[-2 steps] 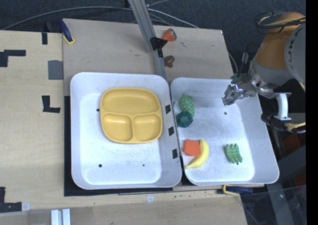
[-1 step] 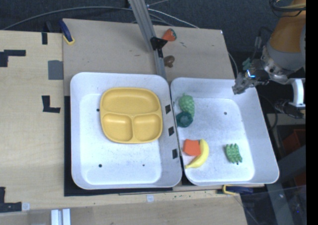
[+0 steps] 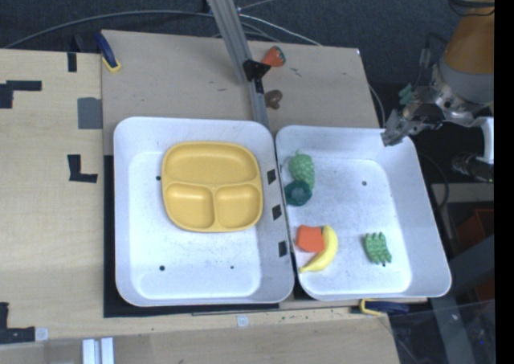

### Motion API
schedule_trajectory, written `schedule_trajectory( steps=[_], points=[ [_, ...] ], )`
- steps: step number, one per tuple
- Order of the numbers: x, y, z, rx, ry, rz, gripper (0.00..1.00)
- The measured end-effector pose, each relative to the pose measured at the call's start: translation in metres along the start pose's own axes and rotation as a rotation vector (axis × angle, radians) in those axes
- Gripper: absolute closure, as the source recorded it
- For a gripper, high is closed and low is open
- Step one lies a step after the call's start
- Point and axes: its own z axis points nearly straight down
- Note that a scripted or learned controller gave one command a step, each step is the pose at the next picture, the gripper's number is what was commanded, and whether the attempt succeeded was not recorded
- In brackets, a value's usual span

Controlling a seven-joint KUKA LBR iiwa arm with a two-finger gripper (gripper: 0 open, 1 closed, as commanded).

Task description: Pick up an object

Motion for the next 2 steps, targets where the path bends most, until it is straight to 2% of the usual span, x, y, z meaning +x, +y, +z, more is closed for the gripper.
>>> schedule_trajectory(
  steps=[1, 2],
  points=[
    [0.060, -0.003, 0.012, 0.005, 0.002, -0.005, 1.00],
    [0.118, -0.011, 0.005, 0.003, 0.003, -0.006, 1.00]
  ],
)
